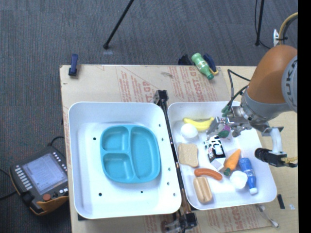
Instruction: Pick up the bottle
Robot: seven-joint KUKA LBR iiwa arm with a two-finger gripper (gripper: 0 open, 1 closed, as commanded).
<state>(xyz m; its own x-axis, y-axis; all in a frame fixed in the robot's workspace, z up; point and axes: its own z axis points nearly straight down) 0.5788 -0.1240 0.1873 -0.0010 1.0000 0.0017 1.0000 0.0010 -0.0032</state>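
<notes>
On the left of the tabletop [116, 79], the left bin [82, 130] holds a teal divided plate [130, 153], well apart from the work. A black clamp [162, 97] sits at the seam where the two bins meet.

The right bin [265, 191] is crowded. At its left side lie a slice of bread [188, 155] and, nearer the front, a hot dog bun [203, 190] with a red sausage [208, 174] just above it. Toward the back a white egg [189, 130] rests beside a banana [199, 124]. Near the middle is a small black-and-white cow-patterned block [215, 147], and a carrot [232, 160] slants down just right of it.

The bottle [247, 174], blue with a white cap end, lies on its side at the right front of this bin. A white ball [238, 179] touches its left flank and the carrot tip is just above, so the approach is tight there.

The claw [224, 128] hangs over the back middle of the bin, near the banana and the cow block, well short of the bottle. Whether it is apart or together I cannot tell; clutter blurs it.

To do this step well, I judge the claw should travel toward the front right, turn so it spans the bottle's narrow width, and come down at mid-body, away from the ball. A descent too far left would likely nudge the ball or carrot and roll the bottle against the bin wall.

Behind the bins, a green bottle [202, 65] lies on the tabletop's back edge, out of the way.
</notes>
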